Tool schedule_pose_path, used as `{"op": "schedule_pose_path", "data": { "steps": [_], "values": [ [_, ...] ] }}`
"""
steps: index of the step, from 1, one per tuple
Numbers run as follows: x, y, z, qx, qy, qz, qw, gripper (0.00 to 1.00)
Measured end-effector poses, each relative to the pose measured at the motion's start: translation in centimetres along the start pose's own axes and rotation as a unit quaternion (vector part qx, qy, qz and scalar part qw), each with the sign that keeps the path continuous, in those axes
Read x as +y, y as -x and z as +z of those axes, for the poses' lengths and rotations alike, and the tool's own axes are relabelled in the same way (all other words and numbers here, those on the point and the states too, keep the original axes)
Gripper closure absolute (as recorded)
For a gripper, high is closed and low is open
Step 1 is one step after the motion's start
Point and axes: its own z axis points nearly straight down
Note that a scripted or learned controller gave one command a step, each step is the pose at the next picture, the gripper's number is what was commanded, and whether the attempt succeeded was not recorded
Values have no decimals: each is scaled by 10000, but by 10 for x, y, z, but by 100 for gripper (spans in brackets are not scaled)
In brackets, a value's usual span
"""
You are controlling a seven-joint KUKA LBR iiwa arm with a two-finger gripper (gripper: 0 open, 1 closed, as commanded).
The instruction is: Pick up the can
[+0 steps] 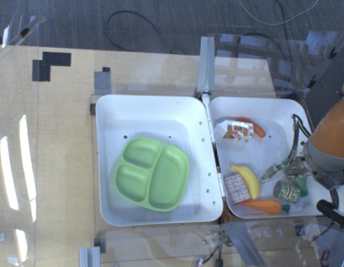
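Nearest to the camera we see the carrot (263, 206), which lies along the front wall of the right bin (283, 107), with its long side going left to right. Just behind it, a little to the right, lies the can (288, 191). It has a green label and it rests on its side in the front right part of this bin. Its long axis goes roughly left to right, and the light end faces left, toward the banana (247, 179). The can is near the carrot, maybe touching it; we cannot tell.

We count one can, one carrot, one banana, one small red and white checked packet (236, 187) beside the banana, and one white and orange package (239, 130) at the back of the bin, with an orange thing behind it that we cannot identify.

In the left bin (155, 107) we count one green plate (152, 174) with three compartments.

We count two white bins on the wooden bench (55, 166).

At the right edge, the arm (332, 143) with its orange band comes in. The gripper (289, 170) is just behind the can, above it. We cannot tell how far it is open, and we see nothing held in it.
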Motion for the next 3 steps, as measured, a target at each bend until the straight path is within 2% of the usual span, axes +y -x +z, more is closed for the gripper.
{"op": "schedule_pose_path", "data": {
  "steps": [1, 2, 3],
  "values": [
    [0, -1, 0, -10, 5, 17, 10000, 0],
    [-1, 2, 0, 1, -12, -272, 9996, 0],
    [0, 6, 0, 49, -11, -158, 9999, 0]
  ]
}}
